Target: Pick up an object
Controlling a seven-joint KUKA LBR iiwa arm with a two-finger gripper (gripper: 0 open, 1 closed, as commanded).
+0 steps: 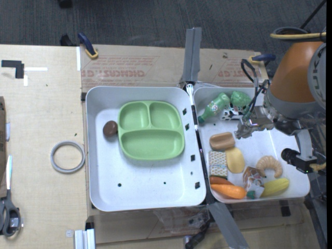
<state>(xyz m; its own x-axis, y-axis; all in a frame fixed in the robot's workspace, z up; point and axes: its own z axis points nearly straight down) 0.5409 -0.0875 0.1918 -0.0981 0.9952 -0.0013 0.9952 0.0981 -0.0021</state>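
Toy foods fill the right bin point(298, 191): a bread roll point(222, 140), croissant point(270, 165), carrot point(228, 191) and green bottle point(212, 108). Above them hangs the hand point(245, 131), just right of the roll; whether it is apart or together I cannot tell. In the left bin point(104, 185) lies a green tray point(151, 131).

The green three-compartment plastic tray point(151, 129) lay in the left shallow white bin point(101, 185), toward twelve o'clock, with the small brown ball point(110, 129) touching it at nine o'clock. In the right shallow white bin point(296, 190), the green plastic bottle point(213, 108) lay at eleven o'clock; the tan bread roll point(222, 140) sat near centre — the orange carrot point(227, 191) at seven o'clock, the yellow banana point(275, 187) at five. Outside, the grey tape ring point(67, 156) lay on the bench at nine o'clock from the left bin.
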